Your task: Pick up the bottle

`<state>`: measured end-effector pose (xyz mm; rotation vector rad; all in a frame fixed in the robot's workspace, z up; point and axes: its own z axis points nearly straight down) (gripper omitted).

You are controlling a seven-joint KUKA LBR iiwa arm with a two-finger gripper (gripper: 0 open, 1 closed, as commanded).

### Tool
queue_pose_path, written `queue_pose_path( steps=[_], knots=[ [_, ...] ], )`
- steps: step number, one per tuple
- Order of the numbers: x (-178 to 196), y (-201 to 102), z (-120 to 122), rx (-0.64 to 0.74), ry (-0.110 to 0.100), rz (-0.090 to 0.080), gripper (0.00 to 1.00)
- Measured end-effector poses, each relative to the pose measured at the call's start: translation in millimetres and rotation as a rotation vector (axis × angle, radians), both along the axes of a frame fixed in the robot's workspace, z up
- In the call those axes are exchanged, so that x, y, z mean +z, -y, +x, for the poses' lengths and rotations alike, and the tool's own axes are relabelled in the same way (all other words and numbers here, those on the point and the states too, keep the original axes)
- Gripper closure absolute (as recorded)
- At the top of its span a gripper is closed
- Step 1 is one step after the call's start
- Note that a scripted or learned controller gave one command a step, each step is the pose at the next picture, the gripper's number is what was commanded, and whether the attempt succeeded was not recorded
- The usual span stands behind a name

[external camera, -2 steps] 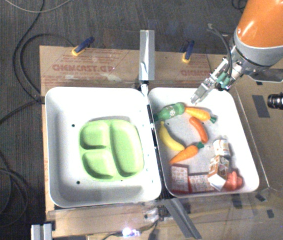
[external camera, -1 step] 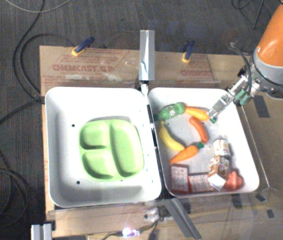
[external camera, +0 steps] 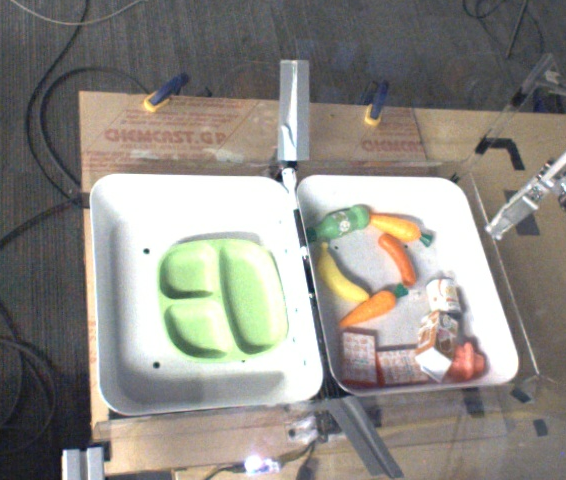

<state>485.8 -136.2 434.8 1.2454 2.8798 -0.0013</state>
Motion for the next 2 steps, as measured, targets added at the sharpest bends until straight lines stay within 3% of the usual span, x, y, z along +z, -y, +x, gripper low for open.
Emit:
queue_pose_path(
  steps=[1, 2],
  knots=[
    [-57.7, 87.7, -0.5, 0.027, -0.002, 0.0, 1.0],
    [-0.4, 86.8, 0.2, 0.019, -0.001, 0.001, 1.0]
  ],
)
